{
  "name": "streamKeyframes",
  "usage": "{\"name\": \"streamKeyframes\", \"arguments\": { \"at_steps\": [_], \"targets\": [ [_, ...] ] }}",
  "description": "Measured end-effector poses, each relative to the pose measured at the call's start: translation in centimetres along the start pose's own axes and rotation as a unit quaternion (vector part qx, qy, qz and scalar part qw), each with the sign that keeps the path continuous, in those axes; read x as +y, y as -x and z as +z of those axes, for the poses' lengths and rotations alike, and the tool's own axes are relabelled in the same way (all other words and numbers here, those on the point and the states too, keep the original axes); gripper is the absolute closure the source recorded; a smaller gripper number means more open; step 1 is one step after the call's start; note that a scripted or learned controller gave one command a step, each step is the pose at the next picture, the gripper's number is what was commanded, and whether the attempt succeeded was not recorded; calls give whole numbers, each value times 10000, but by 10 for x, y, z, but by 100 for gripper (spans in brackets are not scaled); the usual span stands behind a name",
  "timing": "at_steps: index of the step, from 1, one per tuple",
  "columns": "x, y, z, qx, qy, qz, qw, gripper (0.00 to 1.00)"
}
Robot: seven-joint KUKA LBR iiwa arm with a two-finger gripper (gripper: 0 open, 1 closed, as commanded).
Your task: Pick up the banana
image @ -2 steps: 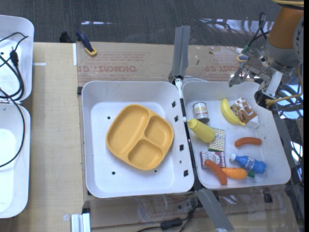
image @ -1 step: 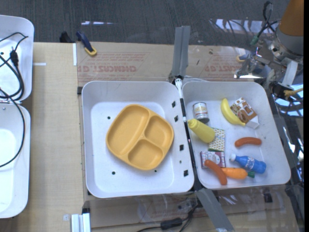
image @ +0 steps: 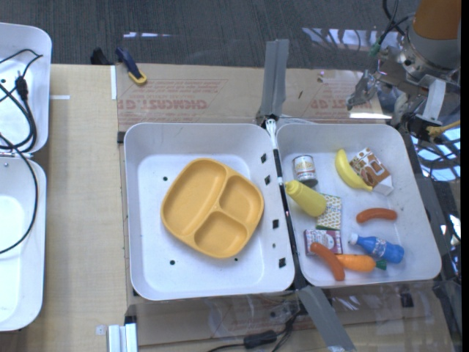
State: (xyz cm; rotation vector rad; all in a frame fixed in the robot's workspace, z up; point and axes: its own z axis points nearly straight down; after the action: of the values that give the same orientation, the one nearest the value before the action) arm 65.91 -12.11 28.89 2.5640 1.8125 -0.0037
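Looking down from the fixed camera, you have the banana (image: 349,170) lying in the right bin (image: 410,152), toward its far edge, curved and resting free with nothing gripping it. Just beside it on the right, touching or nearly so, sits a small gingerbread-house toy (image: 371,171). To the banana's left stands a small tin can (image: 305,169), and below that a yellow mustard bottle (image: 306,198) lies tilted across a green-checked packet (image: 331,213). Nearer the front of the same bin you can see one sausage (image: 377,215) on its own, a second sausage (image: 327,260) at the front left, a carrot (image: 358,262) beside it, a blue bottle (image: 379,248) lying on its side, and a small red-and-white packet (image: 319,239). The left bin (image: 139,196) holds a yellow divided plate (image: 212,207) with three compartments, sitting roughly in the middle. Your arm comes in at the upper right, orange band (image: 437,6) at the top corner, and the gripper (image: 381,86) hangs above the bench beyond the right bin's far rim, well apart from the banana; whether it is apart or together you cannot tell from this angle.
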Motion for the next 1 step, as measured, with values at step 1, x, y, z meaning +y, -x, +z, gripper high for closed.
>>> {"name": "streamKeyframes", "arguments": {
  "at_steps": [1],
  "targets": [
    [-4,-9,176,7,-11,-664,9978,0]
  ]
}}
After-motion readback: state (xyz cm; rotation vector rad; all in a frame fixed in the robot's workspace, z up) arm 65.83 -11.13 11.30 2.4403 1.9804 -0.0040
